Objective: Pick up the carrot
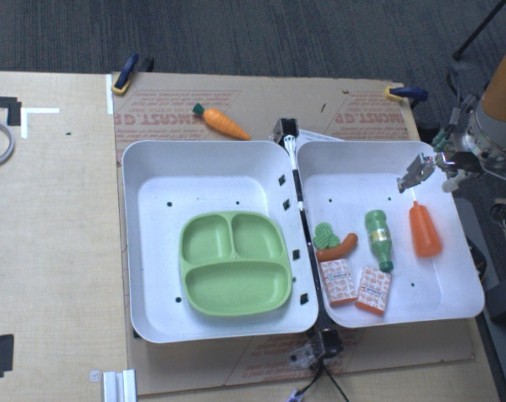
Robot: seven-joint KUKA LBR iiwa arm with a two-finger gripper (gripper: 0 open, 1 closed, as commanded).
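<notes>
Orange plastic carrot with green top (222, 122) lies on the brown cardboard sheet (337, 111) on the tabletop (52, 249), outside both bins, just behind the back rim of the left white bin (144, 249). Grey metal end effector (418, 174) sits over the back-right corner of the right white bin (454, 296), well apart from the carrot. Can't tell if it's spread or pressed together; nothing visible between its tips. Left bin holds 1 green 3-compartment plate (234, 263). Right bin holds an orange bottle-shaped toy (424, 230), a green bottle (378, 239), a sausage (338, 247) touching a green leafy piece (324, 234), and 2 small red-white cartons (355, 286).
</notes>
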